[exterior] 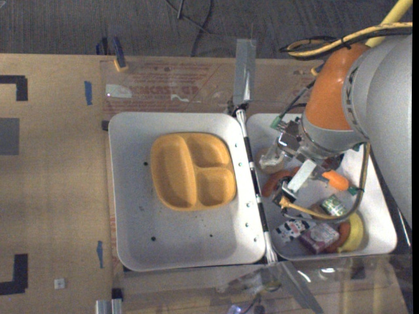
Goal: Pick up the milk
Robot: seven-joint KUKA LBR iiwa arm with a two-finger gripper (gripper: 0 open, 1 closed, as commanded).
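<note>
The milk [294,228] is a small white carton with black patches. It lies near the front edge of the right bin [383,231], beside a purple box [319,238]. My gripper [283,153] hangs over the back left part of that bin, well behind the milk and apart from it. The grey arm with its orange band [330,100] covers much of the bin's back half. Nothing can be seen held in the gripper.
The right bin also holds a red sausage [272,182], an orange carrot [336,180], a green can [333,207], a yellow banana [354,233] and a pale piece [268,158] by the gripper. A yellow divided plate [193,171] sits in the left bin [131,227].
</note>
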